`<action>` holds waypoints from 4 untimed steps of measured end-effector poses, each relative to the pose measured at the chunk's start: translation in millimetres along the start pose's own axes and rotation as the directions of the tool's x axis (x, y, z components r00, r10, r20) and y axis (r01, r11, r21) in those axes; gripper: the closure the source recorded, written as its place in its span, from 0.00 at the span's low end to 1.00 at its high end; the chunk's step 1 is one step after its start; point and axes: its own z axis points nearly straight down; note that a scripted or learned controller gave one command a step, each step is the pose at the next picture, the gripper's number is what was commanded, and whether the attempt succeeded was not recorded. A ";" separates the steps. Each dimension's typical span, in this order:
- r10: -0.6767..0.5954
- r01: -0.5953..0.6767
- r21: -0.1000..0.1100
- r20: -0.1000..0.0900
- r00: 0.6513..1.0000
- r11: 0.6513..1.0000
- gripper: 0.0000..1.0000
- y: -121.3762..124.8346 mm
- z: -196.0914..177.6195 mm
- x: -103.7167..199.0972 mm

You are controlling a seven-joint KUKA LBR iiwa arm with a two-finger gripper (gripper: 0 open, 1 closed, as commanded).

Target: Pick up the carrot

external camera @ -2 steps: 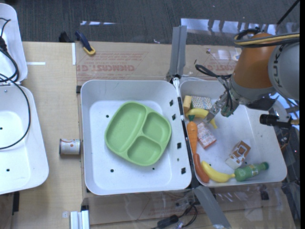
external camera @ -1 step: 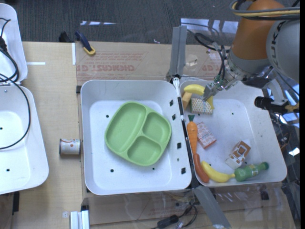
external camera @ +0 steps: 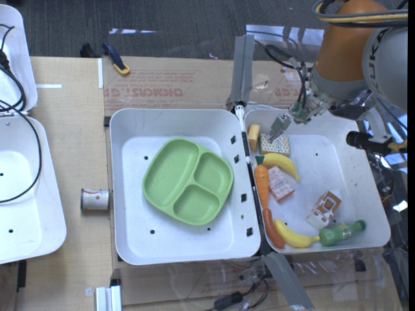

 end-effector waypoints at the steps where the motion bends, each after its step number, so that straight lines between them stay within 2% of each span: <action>1: -0.237 0.237 0.001 -0.002 0.971 0.971 0.00 -23.0 88.9 -29.6; 2: 0.180 -0.180 0.000 0.000 0.984 0.984 0.00 -5.1 -0.2 -9.1; 3: -0.030 0.030 0.002 -0.002 1.000 1.000 0.00 54.0 0.3 108.3; 4: -0.084 0.084 0.001 0.000 0.996 0.996 0.00 60.5 -21.2 64.2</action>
